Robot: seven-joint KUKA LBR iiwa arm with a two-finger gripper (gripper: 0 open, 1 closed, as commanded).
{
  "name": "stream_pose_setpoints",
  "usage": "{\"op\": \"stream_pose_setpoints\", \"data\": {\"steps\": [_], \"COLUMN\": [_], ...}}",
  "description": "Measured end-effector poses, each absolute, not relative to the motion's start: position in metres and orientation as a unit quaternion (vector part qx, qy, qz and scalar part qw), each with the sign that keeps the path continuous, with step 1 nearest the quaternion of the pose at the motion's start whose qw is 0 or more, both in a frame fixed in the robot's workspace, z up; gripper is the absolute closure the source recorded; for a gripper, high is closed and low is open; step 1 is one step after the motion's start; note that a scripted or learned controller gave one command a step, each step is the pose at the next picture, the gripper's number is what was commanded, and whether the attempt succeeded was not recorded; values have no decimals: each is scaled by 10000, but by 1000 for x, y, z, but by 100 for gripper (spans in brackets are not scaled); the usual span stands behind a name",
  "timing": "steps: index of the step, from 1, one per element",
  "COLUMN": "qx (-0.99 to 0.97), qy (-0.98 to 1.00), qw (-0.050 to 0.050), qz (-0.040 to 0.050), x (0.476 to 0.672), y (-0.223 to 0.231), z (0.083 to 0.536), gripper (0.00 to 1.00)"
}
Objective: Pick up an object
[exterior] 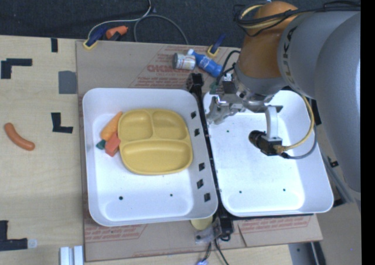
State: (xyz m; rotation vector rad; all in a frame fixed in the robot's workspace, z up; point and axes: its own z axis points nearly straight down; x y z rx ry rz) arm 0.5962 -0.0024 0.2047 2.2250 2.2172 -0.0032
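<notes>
Yellow three-compartment plastic plate (155, 141) lies flat in the middle of the left shallow white bin (140, 211), with an orange carrot-shaped toy (111, 127) touching its edge at 9 o'clock. The grey arm with its orange band (263, 41) reaches in from 3 o'clock and bends down over the right shallow white bin (263, 196), so that the gripper (218, 110) hangs at that bin's 10 o'clock corner, just beside the wall shared by the two bins and apart from the plate. Whether the jaws are apart or together cannot be told, as the wrist's metal parts and wiring blur them. A black stub with a yellow cable (262, 142) hangs at 4 o'clock from the gripper. A blue and white bottle-like item (196, 61) lies on the brown cardboard sheet (158, 70) at 12 o'clock from the bins; an orange sausage-shaped piece (19, 136) lies on the wooden desk (35, 199), well apart at 9 o'clock. The arm's bulk hides the right bin's far edge.
</notes>
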Motion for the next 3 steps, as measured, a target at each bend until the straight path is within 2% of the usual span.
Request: {"op": "stream_pose_setpoints", "data": {"steps": [1, 2, 3], "qx": [7050, 7088, 7071], "qy": [7092, 7054, 7071], "qw": [-25, 15, -2], "qz": [-13, 1, -6], "x": [565, 550, 550], "y": [59, -14, -10], "z": [183, 236, 233], "gripper": [100, 100, 0]}}
